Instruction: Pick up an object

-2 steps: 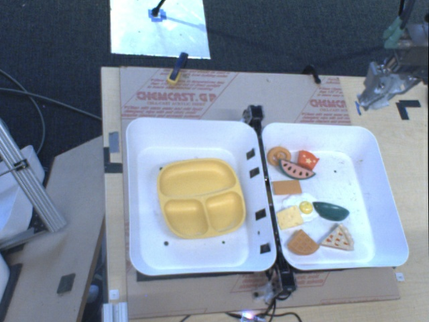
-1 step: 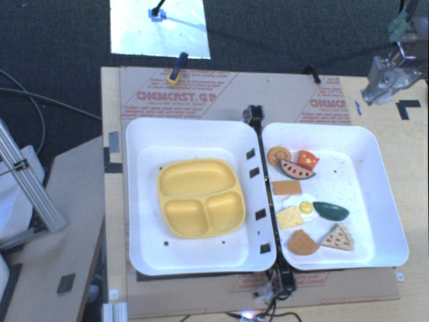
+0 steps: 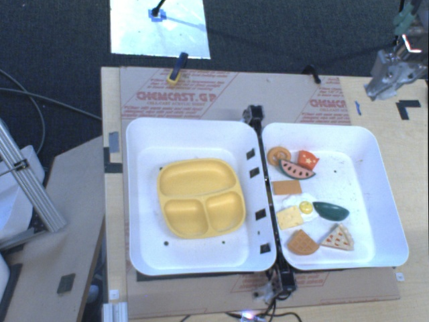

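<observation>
The right bin (image 3: 375,180) holds several toy food pieces. A round brown pretzel (image 3: 278,155), a watermelon slice (image 3: 298,170) and a red piece (image 3: 308,159) lie near its back left. Toward the front lie a tan cracker (image 3: 287,187), a cheese block (image 3: 290,217), a fried egg (image 3: 306,208), a dark green piece (image 3: 330,211), a pizza slice (image 3: 337,237) and an orange-brown wedge (image 3: 303,243). My gripper (image 3: 391,74) hangs at the view's top right, beyond the right bin's back corner and well away from all the pieces.
The left bin (image 3: 144,146) holds a yellow divided plate (image 3: 200,197). Black clips run along the seam between the bins (image 3: 258,180). Behind the bins lies a cardboard sheet (image 3: 221,92) with a yellow-handled tool (image 3: 177,69) at its back edge.
</observation>
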Controlling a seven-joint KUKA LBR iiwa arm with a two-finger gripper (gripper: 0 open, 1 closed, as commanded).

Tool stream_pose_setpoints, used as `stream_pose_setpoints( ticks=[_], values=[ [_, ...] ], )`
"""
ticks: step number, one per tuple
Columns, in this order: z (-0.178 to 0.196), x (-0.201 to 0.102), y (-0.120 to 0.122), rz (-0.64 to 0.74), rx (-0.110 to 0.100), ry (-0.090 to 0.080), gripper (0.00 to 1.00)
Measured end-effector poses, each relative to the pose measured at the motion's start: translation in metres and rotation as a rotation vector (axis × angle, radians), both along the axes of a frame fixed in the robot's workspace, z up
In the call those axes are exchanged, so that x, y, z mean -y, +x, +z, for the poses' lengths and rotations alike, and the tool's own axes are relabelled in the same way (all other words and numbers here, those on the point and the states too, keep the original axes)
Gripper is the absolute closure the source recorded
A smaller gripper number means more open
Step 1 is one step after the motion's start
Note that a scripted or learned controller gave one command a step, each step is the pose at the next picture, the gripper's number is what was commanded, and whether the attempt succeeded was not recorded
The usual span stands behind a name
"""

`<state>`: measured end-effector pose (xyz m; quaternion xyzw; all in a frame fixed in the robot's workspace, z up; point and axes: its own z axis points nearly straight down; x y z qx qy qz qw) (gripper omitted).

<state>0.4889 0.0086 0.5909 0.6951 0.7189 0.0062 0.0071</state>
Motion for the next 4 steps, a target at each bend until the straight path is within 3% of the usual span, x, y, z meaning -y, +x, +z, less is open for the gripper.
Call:
stream_pose_setpoints(
  ticks=[1, 2, 3, 4],
  values=[
    [-0.105, 0.038, -0.003, -0.036, -0.027, 0.001, 1.0],
    [-0.053, -0.033, -0.002, -0.022, -0.012, 0.004, 1.0],
    [-0.166, -0.005, -0.003, -0.035, -0.027, 0.0, 1.0],
    [-0.196, 0.035, -0.002, -0.036, -0.018, 0.0, 1.0]
  ],
)
